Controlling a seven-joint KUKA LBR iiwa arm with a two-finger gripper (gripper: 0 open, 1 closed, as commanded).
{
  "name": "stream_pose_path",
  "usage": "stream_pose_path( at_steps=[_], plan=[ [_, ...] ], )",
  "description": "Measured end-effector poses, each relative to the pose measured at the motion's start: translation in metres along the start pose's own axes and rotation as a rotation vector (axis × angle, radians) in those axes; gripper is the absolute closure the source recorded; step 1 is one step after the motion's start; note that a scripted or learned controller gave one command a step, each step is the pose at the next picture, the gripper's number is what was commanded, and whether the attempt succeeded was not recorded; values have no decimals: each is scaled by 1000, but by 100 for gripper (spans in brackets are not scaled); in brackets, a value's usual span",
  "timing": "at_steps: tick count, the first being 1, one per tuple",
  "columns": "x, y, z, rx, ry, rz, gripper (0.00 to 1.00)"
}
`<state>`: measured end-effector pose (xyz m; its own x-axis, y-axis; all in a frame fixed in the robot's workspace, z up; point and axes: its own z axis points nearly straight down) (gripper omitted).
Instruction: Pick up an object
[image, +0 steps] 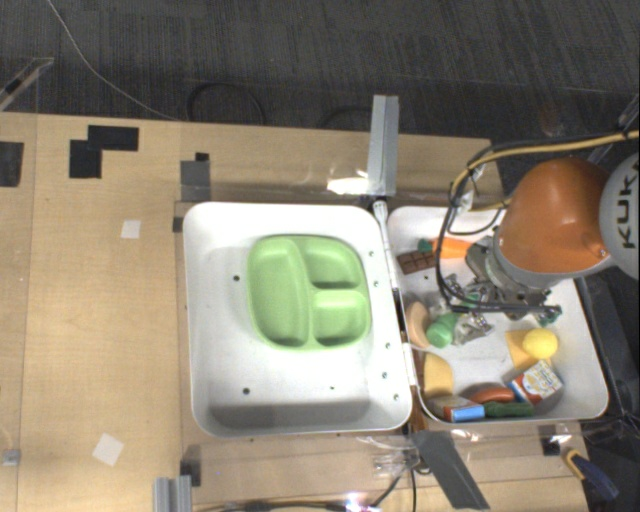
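Just left of the gripper (470, 322) lies a green ball (439, 331).

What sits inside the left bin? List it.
Inside the left bin lies one green divided tray, three compartments facing up, with nothing in them. The bin floor under the tray is covered, so it cannot be checked.

A divided plate (305, 291) lies in the left bin (210, 400), while the right bin (590, 390) beside it holds a cluster of small objects (490, 385).
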<state>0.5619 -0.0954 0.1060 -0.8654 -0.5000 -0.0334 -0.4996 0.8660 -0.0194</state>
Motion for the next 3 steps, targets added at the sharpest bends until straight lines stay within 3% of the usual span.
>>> stream_pose_path(
  at_steps=[1,2,3],
  plan=[
    [-74,-4,-121,-8,15,135,100],
    [5,-69,-76,-16,26,-81,100],
    [-13,-59,-51,-14,26,133,100]
  ],
)
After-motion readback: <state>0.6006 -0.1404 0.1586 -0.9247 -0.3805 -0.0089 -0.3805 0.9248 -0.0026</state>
